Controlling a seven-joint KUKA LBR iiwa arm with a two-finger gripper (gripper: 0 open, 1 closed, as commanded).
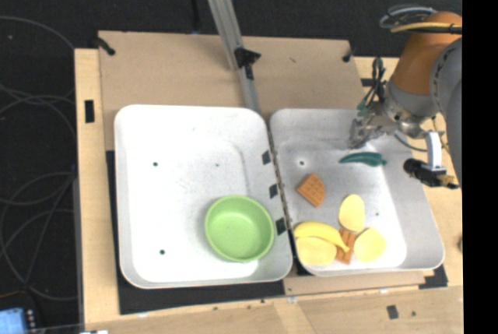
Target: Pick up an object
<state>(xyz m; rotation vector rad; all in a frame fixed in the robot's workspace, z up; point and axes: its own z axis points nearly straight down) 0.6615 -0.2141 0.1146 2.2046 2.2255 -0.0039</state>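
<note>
Both bins are white: the left bin (156,138) is faintly speckled with dark dots, and the right bin (311,138) is plain. At the left bin's five o'clock sits a light green bowl (239,227). In the right bin lie an orange waffle-patterned piece (311,189), pale yellow pieces (352,212) with an orange sliver between, and what may be a teal object (363,159) at one o'clock.

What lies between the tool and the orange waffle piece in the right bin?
A small teal object lies just below the tool; from there to the waffle piece the camera view shows bare white bin floor.
</note>
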